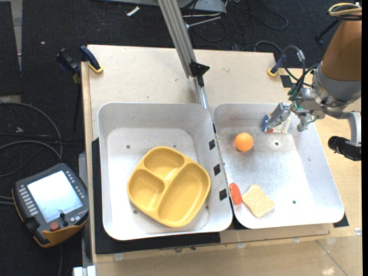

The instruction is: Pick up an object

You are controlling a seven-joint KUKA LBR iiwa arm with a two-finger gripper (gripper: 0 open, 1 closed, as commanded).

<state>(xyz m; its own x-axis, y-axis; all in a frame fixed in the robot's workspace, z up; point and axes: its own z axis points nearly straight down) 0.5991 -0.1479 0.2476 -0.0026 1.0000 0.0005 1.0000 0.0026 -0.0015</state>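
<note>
The arm comes in from three o'clock and hangs its claw [282, 119] over the upper part of the right bin [310, 194], near that bin's far wall at about one o'clock of its floor. Whether the claw is spread or closed I cannot tell; nothing is seen between its tips, so I judge it holds nothing.

The likeliest things to pick lie loose on the right bin's floor, which suits a downward reach. The orange ball [244, 142] sits near the bin's middle, at about eight o'clock from the claw and apart from it. A tan sponge-like piece [257, 200] lies toward the near edge at six o'clock, and just beside it, at its nine o'clock, a small red piece [235, 194] rests against the bin's left wall, where a grasp looks awkward.

The left bin [115, 125] carries a yellow divided tray [168, 186], lying flat and open side up. Both bins sit side by side on the tabletop [144, 73].

The pick seems not yet begun; the ball looks nearest, though it may roll.
</note>
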